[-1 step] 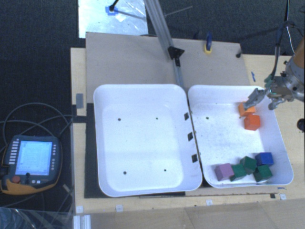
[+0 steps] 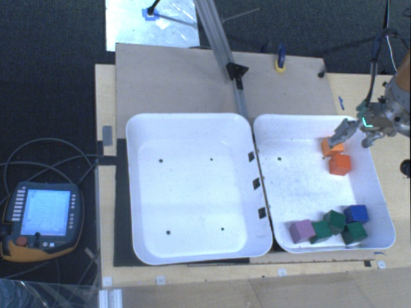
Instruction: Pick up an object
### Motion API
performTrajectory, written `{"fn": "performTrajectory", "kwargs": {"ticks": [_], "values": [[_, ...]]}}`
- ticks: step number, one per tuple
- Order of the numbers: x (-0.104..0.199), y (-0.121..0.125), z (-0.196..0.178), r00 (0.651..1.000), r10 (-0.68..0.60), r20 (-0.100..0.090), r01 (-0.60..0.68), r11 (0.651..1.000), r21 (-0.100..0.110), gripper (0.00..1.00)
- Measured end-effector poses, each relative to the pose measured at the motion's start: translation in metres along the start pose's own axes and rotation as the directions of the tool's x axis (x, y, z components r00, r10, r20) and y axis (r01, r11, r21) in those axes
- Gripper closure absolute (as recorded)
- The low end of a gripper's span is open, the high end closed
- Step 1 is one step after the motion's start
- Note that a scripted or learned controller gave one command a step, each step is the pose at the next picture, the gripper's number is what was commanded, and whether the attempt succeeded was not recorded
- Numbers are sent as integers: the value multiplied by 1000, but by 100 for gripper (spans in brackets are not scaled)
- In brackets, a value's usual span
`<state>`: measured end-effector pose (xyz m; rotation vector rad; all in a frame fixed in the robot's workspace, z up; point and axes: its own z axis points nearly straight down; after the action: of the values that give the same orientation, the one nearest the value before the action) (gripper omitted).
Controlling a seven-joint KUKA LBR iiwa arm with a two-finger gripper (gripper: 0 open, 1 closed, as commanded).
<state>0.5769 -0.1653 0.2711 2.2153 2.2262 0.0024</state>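
We see the gripper (image 2: pixel 352 132) over the right bin (image 2: pixel 302 191), one finger touching an orange block (image 2: pixel 332 149) — cut off at the right. Whether that claw is apart or clamped, we cannot tell — too blurred.

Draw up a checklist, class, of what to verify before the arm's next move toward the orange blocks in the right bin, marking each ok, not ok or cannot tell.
1. Hand is over the right bin: ok.
2. Hand is next to the upper orange block: ok.
3. Block sits between its fingers: cannot tell.
4. Lower orange block lies apart from the corner cluster: ok.
5. Purple block, green blocks and blue block are away from the hand: ok.
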Motion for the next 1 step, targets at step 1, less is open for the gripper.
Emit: {"fn": "performTrajectory", "kwargs": {"ticks": [1], "values": [[8,-4,57,1000,2,-1,-2,1000,5,0]]}}
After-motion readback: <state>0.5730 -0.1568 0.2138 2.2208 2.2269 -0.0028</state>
